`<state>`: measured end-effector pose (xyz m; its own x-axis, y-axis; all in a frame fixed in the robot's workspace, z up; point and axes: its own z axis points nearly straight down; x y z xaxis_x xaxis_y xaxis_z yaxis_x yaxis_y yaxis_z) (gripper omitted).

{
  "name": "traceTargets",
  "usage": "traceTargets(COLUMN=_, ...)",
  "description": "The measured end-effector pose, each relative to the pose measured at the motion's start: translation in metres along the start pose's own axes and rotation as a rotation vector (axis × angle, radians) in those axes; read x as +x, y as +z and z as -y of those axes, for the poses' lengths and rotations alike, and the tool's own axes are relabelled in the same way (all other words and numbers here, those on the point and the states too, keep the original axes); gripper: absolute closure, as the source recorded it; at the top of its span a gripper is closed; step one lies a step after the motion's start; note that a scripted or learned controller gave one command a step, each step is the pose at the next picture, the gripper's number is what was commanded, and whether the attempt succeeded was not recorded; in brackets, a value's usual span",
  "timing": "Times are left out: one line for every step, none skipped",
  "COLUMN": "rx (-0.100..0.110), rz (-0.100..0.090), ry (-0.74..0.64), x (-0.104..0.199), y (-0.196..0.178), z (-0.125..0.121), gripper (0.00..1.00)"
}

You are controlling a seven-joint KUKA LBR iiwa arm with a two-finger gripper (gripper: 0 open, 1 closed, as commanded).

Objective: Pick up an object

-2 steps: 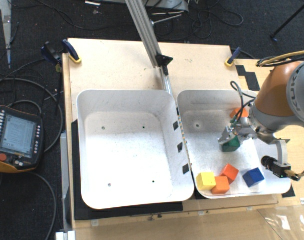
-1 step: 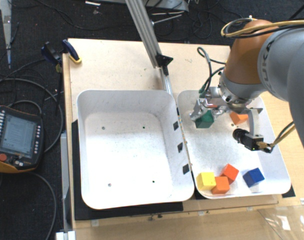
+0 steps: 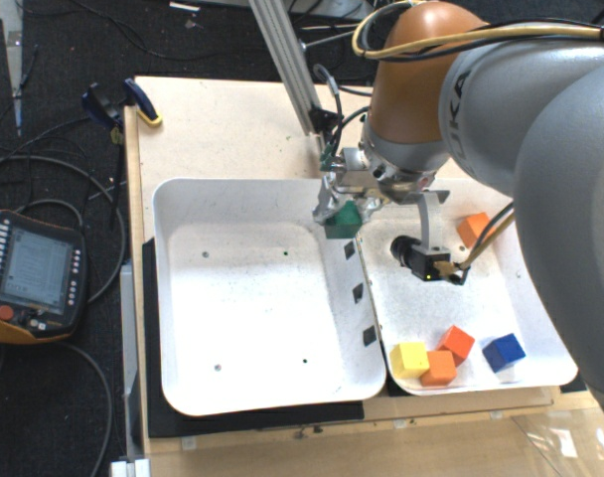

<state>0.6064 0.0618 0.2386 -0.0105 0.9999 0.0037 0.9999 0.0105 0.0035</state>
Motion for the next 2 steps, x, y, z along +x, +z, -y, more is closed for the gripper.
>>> traceTargets(rx=0.010, rz=0.006, ry=0.016, x=-0.049, y=0.046, z=0.019, gripper=1.00)
traceTargets(rx=0.006, rz=0.001, ry=0.002, x=0.010, y=0.021, z=0.051, gripper=1.00)
